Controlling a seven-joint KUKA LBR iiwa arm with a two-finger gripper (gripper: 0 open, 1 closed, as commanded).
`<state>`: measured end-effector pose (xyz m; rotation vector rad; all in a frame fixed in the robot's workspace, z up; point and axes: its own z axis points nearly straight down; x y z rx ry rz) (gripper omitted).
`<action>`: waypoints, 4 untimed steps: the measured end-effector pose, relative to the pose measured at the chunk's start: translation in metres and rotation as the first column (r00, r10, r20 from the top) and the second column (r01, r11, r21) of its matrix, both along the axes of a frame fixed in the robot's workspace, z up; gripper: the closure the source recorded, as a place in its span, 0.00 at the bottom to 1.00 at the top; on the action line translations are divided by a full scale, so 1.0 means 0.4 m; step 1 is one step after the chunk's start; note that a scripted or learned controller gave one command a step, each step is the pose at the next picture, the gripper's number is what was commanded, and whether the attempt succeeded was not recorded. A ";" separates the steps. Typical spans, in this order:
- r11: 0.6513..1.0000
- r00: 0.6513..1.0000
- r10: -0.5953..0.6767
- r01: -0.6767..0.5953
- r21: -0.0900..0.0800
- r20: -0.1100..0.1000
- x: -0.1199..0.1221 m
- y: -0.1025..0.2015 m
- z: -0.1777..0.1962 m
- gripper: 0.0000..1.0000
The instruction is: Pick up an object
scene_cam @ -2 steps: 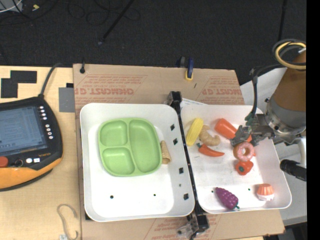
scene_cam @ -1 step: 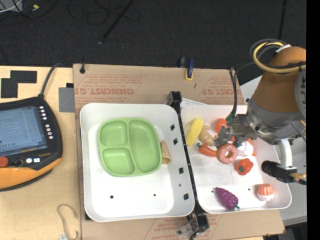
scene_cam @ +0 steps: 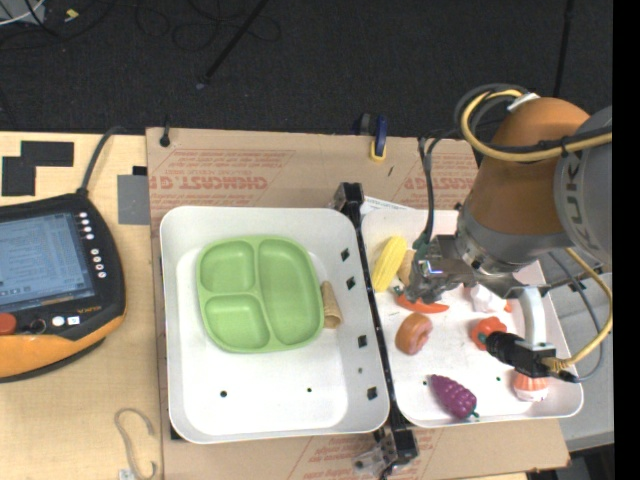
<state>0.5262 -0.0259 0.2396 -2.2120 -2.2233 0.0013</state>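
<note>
1. The big grey and orange arm fills the right side of the frame, and it leans over the right bin
2. The left bin sits mid-frame with a green tray in it and a small tan roll just beside the tray
3. The gripper hangs low over the toys; it cannot be told if it is spread or pinching anything
4. Toys to pick lie near it: yellow corn, a red chili, an orange-brown fruit, purple grapes
5. The toys sit close, so the grab may hit two, or slip off a round one
6. The cardboard shows upside-down red print, too blurry to read for sure
</note>
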 end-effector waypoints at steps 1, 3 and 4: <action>1.000 1.000 -0.001 0.001 -0.001 -0.001 -0.030 0.118 0.009 1.00; 1.000 1.000 -0.003 0.003 -0.003 -0.003 -0.106 0.309 -0.051 1.00; 1.000 1.000 -0.004 0.004 -0.004 0.001 -0.085 0.292 -0.006 1.00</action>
